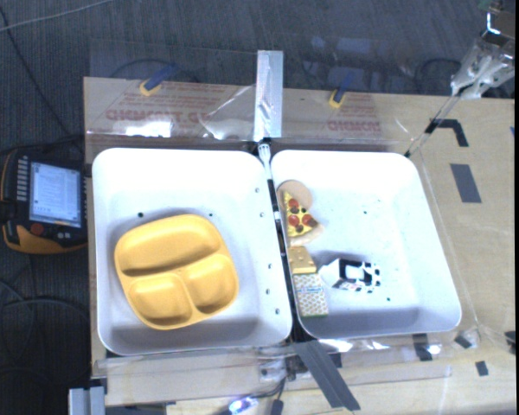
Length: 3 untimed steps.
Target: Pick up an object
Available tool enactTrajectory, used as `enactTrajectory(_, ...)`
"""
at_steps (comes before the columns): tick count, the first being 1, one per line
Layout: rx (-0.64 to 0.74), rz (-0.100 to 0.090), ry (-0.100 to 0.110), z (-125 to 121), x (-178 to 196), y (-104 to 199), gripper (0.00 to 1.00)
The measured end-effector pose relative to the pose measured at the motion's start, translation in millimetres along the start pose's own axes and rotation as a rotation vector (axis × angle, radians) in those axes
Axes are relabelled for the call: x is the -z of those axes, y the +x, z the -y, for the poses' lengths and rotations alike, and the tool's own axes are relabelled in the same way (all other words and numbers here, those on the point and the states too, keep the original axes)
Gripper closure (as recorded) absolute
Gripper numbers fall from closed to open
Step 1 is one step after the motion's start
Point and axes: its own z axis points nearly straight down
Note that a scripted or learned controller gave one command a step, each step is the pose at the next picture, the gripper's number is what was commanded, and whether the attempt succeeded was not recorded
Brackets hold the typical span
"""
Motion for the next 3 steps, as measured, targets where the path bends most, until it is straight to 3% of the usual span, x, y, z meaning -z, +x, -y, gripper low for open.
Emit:
enactTrajectory(1,0.000,0.000,0.000,0,0,0,0.00)
enactTrajectory(2,-0.308,-0.003,0.004,12,-76,58,0.00)
enactTrajectory(3,-0.570,0.001,0.000,12,-20,-14,0.00)
